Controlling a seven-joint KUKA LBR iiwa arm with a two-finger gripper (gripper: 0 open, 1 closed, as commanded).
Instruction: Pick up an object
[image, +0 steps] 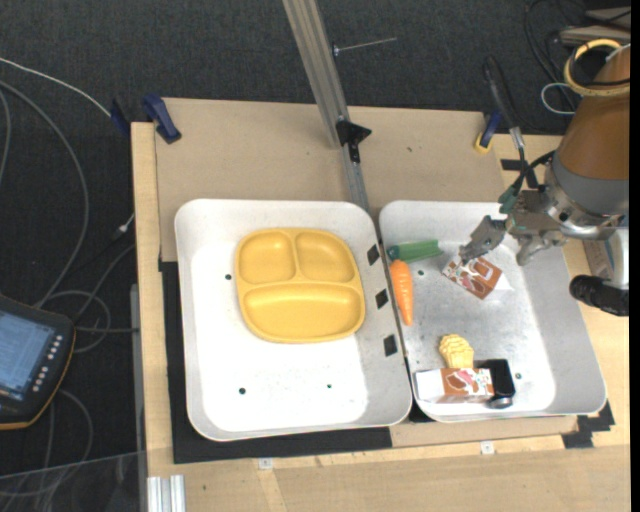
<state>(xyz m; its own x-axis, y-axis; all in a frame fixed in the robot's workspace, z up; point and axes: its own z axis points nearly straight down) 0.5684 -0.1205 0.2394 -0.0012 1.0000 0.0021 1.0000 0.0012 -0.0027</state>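
Observation:
The right bin (560, 330) holds an orange carrot (401, 290), a green stick-shaped object (415, 250), a brown and white snack packet (474, 276), a small yellow ridged toy (456, 350) and a red and white carton (458, 384) with a black piece (500, 381) at its right end. My gripper (505, 243) hangs over the bin's back right part, open, with one finger (484, 237) just above the snack packet and the other (527, 248) to its right. Nothing sits between the fingers.
The left bin (210, 330) carries a yellow divided plate (300, 283). A slanted metal pole (330, 90) rises from between the bins at the back. Blue clamps (160, 118) grip the bench's back edge. Cables and a tablet (25, 355) lie off the bench at left.

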